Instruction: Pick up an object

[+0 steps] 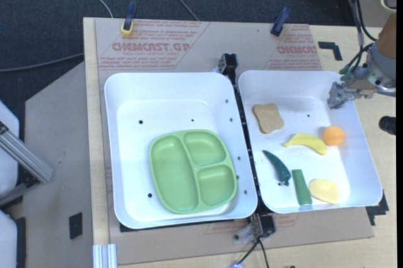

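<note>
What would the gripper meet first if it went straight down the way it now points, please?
Probably bare floor of the right bin near its far right corner. The gripper hangs there, and the orange, the closest item, lies nearer the camera. Depth is hard to judge.

Bearing 2 shallow white bins side by side: a bench (94,134) topped with a brown printed board. Lying to the left, the left bin (119,97); touching it along a dark seam, the right bin (362,166). Gripping the board's far edge, 2 clamps: a blue and yellow clamp (129,18) and a blue clamp (280,21).
</note>
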{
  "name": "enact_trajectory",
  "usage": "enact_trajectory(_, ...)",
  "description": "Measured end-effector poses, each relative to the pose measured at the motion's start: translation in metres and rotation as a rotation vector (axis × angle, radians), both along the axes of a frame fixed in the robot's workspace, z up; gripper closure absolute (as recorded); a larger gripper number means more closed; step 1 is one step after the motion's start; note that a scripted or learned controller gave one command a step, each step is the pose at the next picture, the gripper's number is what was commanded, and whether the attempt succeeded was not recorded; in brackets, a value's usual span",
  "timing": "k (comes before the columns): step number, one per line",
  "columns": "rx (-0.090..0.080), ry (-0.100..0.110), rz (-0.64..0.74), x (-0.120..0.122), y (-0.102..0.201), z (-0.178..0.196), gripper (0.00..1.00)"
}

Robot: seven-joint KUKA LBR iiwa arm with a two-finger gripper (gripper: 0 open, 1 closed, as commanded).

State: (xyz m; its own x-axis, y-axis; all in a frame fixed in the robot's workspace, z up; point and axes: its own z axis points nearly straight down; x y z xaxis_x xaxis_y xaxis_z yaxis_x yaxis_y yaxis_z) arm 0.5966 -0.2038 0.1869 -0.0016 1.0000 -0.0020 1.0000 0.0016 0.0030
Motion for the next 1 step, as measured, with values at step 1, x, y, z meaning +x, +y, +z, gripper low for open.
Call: enact_trajectory(1, -0.001, -0.004, 0.0, 0.0013, -0.0004, 0.0482, 1.0)
